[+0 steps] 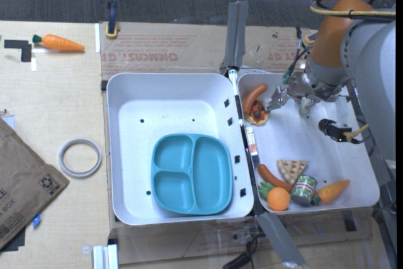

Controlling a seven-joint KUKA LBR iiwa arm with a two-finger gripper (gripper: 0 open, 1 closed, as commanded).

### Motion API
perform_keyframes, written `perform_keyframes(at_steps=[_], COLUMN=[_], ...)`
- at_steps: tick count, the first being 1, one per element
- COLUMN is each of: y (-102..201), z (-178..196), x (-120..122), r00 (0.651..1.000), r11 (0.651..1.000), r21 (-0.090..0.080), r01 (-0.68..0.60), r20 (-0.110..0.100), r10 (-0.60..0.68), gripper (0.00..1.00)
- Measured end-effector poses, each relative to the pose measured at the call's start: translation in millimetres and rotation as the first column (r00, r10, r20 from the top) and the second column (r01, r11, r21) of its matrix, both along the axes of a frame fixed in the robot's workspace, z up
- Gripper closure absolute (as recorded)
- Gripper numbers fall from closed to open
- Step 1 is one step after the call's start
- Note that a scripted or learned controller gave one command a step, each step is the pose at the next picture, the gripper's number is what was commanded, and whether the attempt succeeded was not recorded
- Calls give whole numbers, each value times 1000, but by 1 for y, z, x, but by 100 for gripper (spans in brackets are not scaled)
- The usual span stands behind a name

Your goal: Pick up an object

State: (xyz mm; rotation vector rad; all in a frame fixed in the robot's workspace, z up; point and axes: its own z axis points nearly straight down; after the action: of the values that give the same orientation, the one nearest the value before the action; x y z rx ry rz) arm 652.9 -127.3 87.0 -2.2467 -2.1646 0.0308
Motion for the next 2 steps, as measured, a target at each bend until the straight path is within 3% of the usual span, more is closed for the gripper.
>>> perform_keyframes(at_steps=[1,2], y=[23,23], z=[4,5], x=[-45,-48], r00=[993,991], r11=[993,991], r21=[-6,-3], r01=[-117,-131], r20=[30,29], r10=[117,131], gripper=[0,0])
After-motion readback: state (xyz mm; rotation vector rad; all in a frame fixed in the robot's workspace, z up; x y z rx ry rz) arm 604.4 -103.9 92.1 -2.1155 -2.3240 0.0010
